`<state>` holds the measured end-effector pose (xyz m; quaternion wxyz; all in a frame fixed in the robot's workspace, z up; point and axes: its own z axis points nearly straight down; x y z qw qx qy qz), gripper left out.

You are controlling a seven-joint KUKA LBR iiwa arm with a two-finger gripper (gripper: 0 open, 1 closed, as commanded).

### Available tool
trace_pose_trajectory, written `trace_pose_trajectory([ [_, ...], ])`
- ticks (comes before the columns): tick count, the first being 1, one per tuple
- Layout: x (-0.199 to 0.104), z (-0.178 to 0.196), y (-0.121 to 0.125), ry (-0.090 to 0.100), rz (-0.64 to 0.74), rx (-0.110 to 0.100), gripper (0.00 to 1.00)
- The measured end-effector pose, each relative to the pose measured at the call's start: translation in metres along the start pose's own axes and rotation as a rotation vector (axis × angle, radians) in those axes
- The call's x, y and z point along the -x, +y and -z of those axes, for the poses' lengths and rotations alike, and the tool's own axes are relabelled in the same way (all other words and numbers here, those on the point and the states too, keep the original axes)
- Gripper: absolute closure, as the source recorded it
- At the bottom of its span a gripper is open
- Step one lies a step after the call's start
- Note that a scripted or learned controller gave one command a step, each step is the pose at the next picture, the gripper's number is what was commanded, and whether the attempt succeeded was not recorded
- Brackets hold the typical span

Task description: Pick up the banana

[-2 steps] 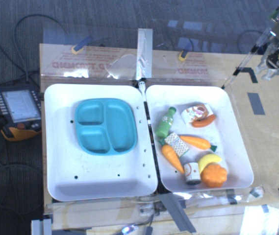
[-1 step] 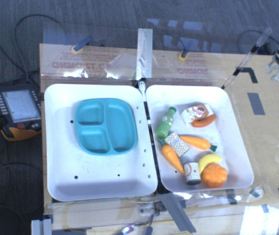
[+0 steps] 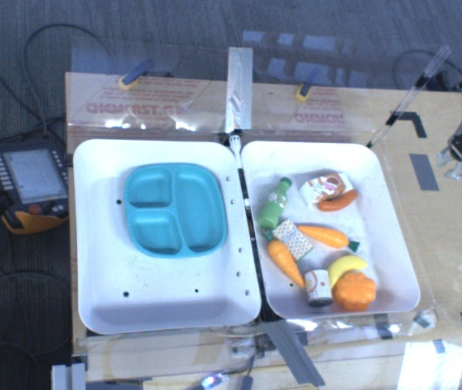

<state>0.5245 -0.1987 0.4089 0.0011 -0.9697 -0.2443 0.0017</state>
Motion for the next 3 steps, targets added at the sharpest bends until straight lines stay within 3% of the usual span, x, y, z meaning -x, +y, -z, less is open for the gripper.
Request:
trace_pose_trajectory([
  [3, -0.004, 0.024, -0.001, -0.008, 0.008, -0.009, 1.0],
])
